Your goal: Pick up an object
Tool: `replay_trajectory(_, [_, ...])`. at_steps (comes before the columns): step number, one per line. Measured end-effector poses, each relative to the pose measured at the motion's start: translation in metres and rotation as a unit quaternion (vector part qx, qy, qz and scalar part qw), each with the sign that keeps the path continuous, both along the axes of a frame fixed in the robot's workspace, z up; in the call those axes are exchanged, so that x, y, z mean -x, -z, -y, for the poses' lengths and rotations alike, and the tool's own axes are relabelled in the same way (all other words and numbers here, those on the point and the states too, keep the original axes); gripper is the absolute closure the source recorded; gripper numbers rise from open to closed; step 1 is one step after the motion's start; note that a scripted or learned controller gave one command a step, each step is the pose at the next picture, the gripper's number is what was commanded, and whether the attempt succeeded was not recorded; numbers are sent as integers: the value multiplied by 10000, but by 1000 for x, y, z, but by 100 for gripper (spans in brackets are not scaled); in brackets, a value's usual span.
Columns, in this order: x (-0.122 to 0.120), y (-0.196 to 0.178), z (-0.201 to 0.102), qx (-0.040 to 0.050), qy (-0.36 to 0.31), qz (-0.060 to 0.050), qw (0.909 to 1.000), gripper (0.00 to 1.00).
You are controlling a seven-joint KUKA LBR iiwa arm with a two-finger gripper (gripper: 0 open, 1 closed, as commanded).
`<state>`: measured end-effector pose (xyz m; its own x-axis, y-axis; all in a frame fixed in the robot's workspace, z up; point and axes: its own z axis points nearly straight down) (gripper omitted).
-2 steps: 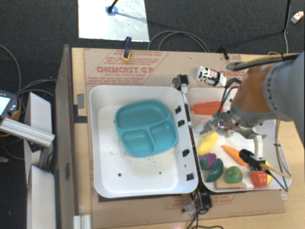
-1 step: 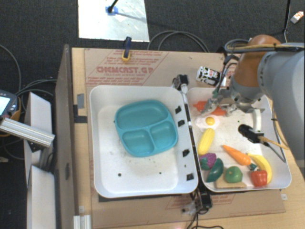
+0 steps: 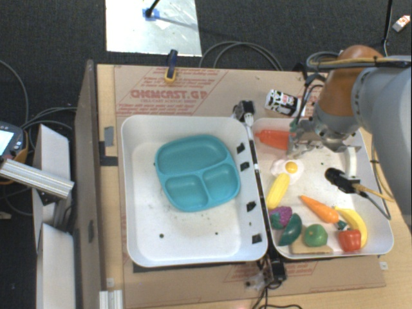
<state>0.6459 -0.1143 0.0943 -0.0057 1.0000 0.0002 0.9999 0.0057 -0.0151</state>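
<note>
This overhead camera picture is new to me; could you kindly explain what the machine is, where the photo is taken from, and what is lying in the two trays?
The picture comes from a single camera fixed above a bench, looking down at a slant. The grey machine with an orange band entering from the right is a robot arm; its gripper is down in the right bin, near an orange carrot-like piece at the back of that bin. I cannot tell whether it holds anything.

The left bin contains a teal divided plate. The right bin holds toy food: a fried egg, a corn cob, a carrot, a banana, a green apple, a red pepper and purple grapes.
</note>
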Motion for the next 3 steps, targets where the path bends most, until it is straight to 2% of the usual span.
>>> replay_trajectory(1, [-1,-1,0,2,-4,23,10000,0])
replay_trajectory(2, [44,10,-28,-3,20,69,10000,0])
replay_trajectory(3, [40,-3,-26,14,22,114,9999,100])
